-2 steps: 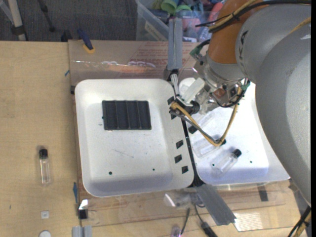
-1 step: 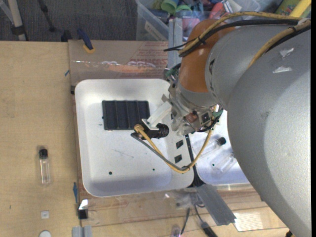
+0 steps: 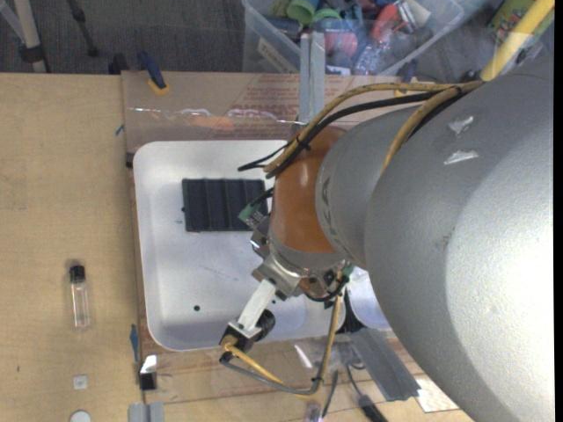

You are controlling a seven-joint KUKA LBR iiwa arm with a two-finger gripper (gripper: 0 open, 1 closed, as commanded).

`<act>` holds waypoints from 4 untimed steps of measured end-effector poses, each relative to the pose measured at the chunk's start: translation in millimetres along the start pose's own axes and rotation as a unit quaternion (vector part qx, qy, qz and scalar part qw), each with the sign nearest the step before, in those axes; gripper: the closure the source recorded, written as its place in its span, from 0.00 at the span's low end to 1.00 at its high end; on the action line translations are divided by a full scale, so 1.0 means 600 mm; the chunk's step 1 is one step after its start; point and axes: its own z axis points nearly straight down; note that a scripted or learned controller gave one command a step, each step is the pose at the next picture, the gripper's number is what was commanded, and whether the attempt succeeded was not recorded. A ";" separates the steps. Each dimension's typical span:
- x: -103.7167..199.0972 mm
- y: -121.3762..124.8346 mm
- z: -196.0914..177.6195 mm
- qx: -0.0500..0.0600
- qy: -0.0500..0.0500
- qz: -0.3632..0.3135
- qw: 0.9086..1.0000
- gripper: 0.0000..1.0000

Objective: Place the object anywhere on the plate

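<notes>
Wooden worktop [image 3: 53, 192], white bin [image 3: 167, 262] with a black ribbed slab [image 3: 215, 205] lying in it, arm [image 3: 422, 236] over it (jaws hidden, can't tell open or shut), so placing's probably not done.

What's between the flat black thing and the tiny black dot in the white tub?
Nothing. In the camera view, only bare white floor of the bin lies between the black slab and the small black dot.

We read this as a robotics lab: a grey robot arm [image 3: 457, 236] over a wooden bench [image 3: 53, 192], a white bin [image 3: 163, 244], a clear tote [image 3: 264, 29] of colourful oddments behind.
</notes>
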 end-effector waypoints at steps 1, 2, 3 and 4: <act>0.082 -0.020 -0.030 -0.001 0.002 0.104 0.995 1.00; 0.040 -0.028 0.108 0.000 0.008 0.196 0.981 1.00; 0.048 -0.047 0.043 -0.001 0.000 0.013 1.000 1.00; 0.039 0.008 0.058 0.000 0.000 -0.258 0.966 1.00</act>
